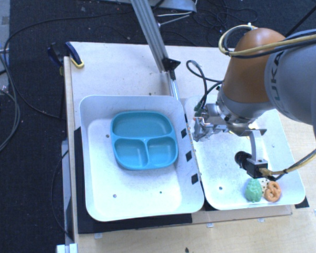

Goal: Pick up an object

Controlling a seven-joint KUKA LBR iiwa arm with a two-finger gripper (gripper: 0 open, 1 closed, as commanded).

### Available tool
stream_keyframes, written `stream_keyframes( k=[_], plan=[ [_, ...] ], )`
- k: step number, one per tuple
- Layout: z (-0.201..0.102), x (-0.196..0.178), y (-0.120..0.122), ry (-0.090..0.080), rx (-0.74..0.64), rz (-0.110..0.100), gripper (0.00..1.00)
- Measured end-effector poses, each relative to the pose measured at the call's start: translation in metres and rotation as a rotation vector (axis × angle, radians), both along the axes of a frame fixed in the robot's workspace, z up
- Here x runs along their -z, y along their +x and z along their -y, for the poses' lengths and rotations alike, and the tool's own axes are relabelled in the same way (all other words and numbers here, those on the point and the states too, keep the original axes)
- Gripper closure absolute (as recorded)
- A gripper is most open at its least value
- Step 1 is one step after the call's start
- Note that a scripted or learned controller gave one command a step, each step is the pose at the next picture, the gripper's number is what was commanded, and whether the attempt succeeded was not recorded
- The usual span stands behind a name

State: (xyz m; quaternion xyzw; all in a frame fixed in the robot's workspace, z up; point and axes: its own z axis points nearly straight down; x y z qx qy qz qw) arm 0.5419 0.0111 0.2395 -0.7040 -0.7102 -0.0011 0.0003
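Two white bins sit side by side on the table (pixel 116 62). The left bin (pixel 89 141) holds a blue divided plate (pixel 145 140). In the right bin (pixel 221 167), a green lump (pixel 254 190) touches an orange pretzel (pixel 272 191) at the near corner. The jaws hang over that bin's far-left part, well apart from both; released or clenched, I cannot tell.

In the right bin (pixel 221 167) you have bare floor along the near left, up to the green lump (pixel 254 190) and orange pretzel-shaped piece (pixel 272 192) side by side in the near right corner. The blue divided plate (pixel 145 140) takes the left bin's (pixel 137 196) middle; that bin's near strip is bare.
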Motion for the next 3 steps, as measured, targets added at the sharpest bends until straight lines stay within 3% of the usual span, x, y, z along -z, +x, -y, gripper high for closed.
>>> stream_keyframes(
  k=[1, 2, 3],
  plan=[
    [-0.051, 0.015, 0.011, -0.001, 0.002, -0.001, 1.00],
    [-0.086, 0.000, 0.025, -0.001, 0.002, 0.002, 1.00],
    [-0.084, 0.001, 0.025, -0.002, 0.006, -0.001, 0.00]
  ],
)
